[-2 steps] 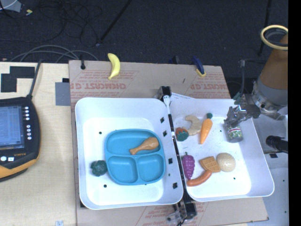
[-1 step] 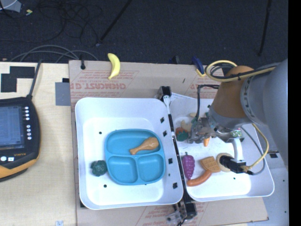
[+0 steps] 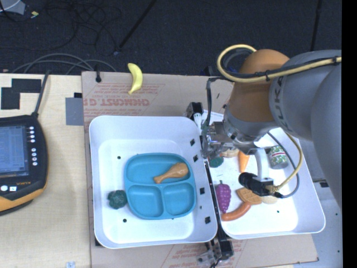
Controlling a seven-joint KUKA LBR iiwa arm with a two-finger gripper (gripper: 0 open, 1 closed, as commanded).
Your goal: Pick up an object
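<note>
You are looking at an evenly lit bench whose white bins (image 3: pixel 106 135) come out bright and slightly washed, the dark floor (image 3: pixel 167 27) behind sinks nearly black, shadows stay soft, and the whole picture is a little grainy.

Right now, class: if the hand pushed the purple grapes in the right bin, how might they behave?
The grapes look like one moulded toy bunch, so probably stiff and light. Their bumpy, tapered shape suggests wobbling or pivoting rather than rolling far. The sausage lies close below, so a push could nudge it.
</note>
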